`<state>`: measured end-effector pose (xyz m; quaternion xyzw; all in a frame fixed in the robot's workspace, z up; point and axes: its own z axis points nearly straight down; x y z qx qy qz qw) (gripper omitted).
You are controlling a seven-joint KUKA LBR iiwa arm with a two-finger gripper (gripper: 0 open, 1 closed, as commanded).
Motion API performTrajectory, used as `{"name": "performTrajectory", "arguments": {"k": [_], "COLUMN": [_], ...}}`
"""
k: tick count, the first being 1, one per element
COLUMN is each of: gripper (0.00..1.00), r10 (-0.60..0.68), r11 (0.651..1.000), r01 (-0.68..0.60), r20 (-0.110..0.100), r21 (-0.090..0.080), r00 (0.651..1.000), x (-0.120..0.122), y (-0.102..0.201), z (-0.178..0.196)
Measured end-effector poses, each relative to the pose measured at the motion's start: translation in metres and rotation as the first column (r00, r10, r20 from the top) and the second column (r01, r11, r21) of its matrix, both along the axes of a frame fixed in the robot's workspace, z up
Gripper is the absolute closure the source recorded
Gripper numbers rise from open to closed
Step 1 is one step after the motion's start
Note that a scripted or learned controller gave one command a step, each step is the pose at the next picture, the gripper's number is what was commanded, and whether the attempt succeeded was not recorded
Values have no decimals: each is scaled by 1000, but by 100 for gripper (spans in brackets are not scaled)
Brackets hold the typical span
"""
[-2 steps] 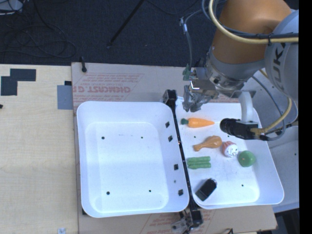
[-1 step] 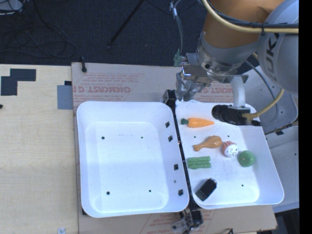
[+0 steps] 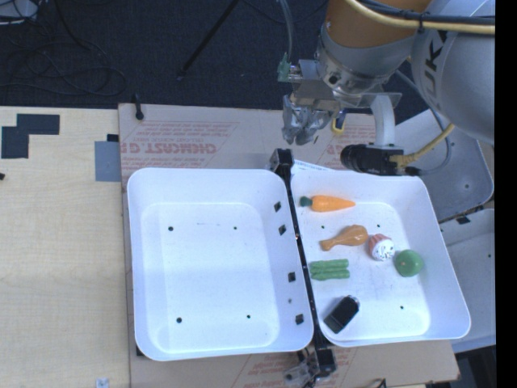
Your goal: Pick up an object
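The gripper (image 3: 303, 129) hung above the far edge of the bins, near the divider; I could not tell its state. In the right bin (image 3: 436, 217) lay a carrot (image 3: 329, 204), drumstick (image 3: 345, 237), green beans (image 3: 329, 270), ball (image 3: 409, 263), small striped toy (image 3: 381, 247) and black block (image 3: 342, 314).

Light wood table (image 3: 56, 257) with dark grey rectangular patches (image 3: 32, 132) at left, a brown cardboard sheet (image 3: 202, 140) printed with mirrored red lettering laid flat on top, dark floor (image 3: 161, 39) behind with loose black cables (image 3: 56, 23).
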<state>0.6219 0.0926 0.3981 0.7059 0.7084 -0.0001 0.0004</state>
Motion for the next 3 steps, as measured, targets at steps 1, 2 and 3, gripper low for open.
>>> {"name": "performTrajectory", "arguments": {"k": [1, 2, 3], "gripper": [100, 100, 100], "r10": [-1, 2, 2], "r11": [1000, 1000, 1000], "r01": [1, -2, -2], "r20": [-11, 2, 2], "r21": [-1, 2, 3], "r00": [1000, 1000, 1000], "x": [-3, 7, 22], "y": [26, 97, 154], "z": [-73, -19, 24]}}
